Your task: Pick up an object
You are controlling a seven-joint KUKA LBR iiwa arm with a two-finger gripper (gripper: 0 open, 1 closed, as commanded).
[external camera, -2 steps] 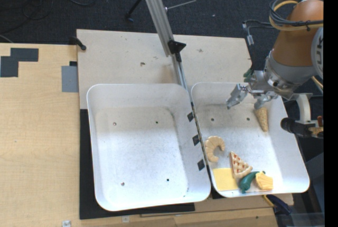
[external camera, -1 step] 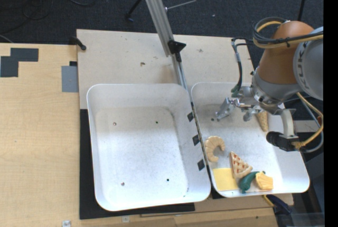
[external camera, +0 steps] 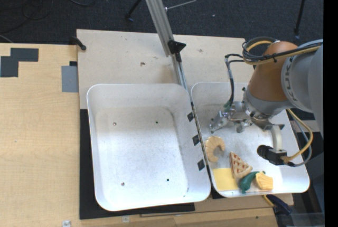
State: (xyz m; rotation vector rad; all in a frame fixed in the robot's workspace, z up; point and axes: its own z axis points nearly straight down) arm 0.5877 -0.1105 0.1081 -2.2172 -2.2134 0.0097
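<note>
The right bin (external camera: 211, 96) holds several small items near its front. A tan croissant-shaped piece (external camera: 214, 148) lies by the bin's left wall. A triangular waffle-patterned slice (external camera: 240, 164) sits to its right. Close to the front rim are a flat yellow square (external camera: 224, 179), a green piece (external camera: 247, 182) and a yellow-orange piece (external camera: 264, 182). My gripper (external camera: 228, 121) hangs low over the middle of this bin, just behind the croissant piece, with nothing visibly in it. The grey arm with its orange band (external camera: 269, 81) comes in from the right.
The left bin (external camera: 105, 115) lies beside the right one, sharing a divider with black clips (external camera: 196, 139). A slanted aluminium post (external camera: 158, 15) rises behind the bins. Cables loop off the arm over the right bin's far corner (external camera: 232, 70).
</note>
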